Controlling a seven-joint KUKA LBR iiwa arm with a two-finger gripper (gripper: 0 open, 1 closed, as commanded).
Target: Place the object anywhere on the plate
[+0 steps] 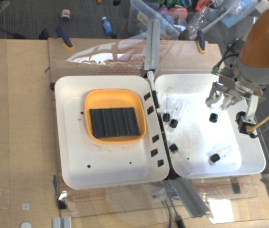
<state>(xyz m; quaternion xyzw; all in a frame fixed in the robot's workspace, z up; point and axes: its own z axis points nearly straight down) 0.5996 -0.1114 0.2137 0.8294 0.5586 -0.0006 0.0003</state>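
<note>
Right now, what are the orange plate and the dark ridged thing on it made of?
The orange plate looks like plastic: one even bright colour, soft rounded edges, a dull sheen. The dark ridged block lying on it seems to be matte rubber or foam, since it gives no shine and its grooves look soft; the camera view can't settle which.

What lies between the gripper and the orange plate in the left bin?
In the camera view, between the gripper and the orange plate lie small clear black-capped vials and the divider joining both bins.
</note>
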